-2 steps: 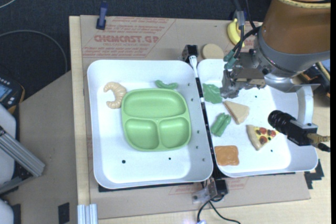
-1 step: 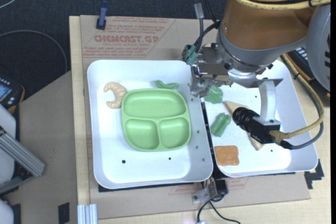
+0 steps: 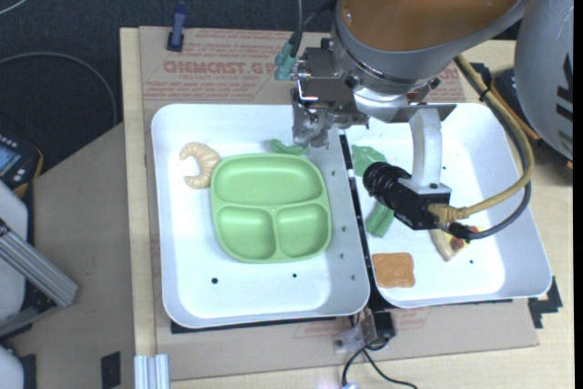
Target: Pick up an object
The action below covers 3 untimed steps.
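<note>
Left bin (image 3: 173, 196): green tray (image 3: 271, 206); croissant (image 3: 199, 162) beside its upper-left corner; a green scrap (image 3: 284, 146) at the tray's top edge.
Right bin (image 3: 510, 196): green pieces (image 3: 375, 187), brown biscuit (image 3: 393, 269).
Gripper (image 3: 312, 130): poised over the scrap, near the divider; grip state cannot be told.
Advised: the descent is kept square to the scrap, clear of tray rim and divider; closure is confirmed before lifting.

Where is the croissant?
The croissant lies in the left bin, near its upper-left corner, just left of the green plate.
</note>
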### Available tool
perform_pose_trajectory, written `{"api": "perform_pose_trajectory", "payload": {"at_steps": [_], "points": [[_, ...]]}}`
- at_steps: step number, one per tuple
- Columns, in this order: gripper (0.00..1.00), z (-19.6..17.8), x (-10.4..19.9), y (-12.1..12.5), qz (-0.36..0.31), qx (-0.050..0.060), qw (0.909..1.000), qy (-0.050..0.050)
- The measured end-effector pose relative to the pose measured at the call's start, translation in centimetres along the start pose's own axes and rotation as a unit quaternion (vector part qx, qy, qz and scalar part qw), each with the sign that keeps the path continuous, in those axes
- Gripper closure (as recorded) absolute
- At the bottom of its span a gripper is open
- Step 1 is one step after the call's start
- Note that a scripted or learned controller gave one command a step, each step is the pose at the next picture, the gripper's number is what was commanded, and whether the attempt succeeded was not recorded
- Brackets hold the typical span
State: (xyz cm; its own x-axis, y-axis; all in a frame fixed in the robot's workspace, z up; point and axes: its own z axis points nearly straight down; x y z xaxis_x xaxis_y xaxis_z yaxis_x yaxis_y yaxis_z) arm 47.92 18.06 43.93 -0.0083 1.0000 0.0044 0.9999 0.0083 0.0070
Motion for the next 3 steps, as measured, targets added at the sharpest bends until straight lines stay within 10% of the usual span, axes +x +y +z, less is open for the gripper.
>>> {"api": "perform_pose_trajectory", "payload": {"at_steps": [1, 3], "points": [[1.00, 8.9, -7.0, -0.2, 0.008, 0.009, 0.9999, -0.004], [1.00, 3.1, -1.3, 1.8, 0.001, 0.000, 1.0000, -0.001]]}}
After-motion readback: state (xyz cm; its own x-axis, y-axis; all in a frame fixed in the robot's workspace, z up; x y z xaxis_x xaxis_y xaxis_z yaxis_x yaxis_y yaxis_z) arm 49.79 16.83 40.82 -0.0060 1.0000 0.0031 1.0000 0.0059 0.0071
